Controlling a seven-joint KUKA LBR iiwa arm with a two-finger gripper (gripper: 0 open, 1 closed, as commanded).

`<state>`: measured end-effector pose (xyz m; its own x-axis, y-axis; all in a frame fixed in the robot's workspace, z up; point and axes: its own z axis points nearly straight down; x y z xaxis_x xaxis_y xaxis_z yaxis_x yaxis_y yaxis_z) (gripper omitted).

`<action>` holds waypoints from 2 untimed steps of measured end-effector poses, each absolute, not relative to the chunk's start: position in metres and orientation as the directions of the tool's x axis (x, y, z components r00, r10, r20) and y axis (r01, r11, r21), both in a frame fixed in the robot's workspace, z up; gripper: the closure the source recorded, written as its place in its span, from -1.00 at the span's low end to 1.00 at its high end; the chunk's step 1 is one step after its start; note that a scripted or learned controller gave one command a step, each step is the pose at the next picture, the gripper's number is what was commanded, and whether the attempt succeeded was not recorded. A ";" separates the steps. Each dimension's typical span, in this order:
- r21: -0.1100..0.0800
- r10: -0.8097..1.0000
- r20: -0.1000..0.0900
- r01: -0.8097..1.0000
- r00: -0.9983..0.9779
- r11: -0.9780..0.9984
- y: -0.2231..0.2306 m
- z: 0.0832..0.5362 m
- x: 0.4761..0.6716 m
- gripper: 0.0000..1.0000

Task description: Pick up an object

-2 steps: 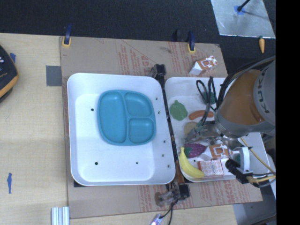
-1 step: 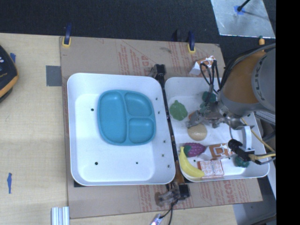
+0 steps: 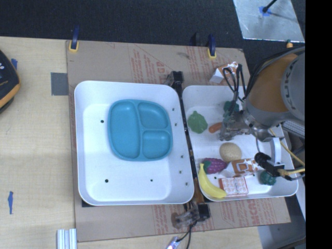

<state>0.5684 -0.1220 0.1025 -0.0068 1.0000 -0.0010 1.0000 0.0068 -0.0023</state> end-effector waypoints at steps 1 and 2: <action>-0.001 1.000 -0.001 1.000 -0.002 0.002 -0.178 0.120 0.619 1.00; -0.001 1.000 0.000 1.000 -0.003 0.003 -0.177 0.120 0.619 -1.00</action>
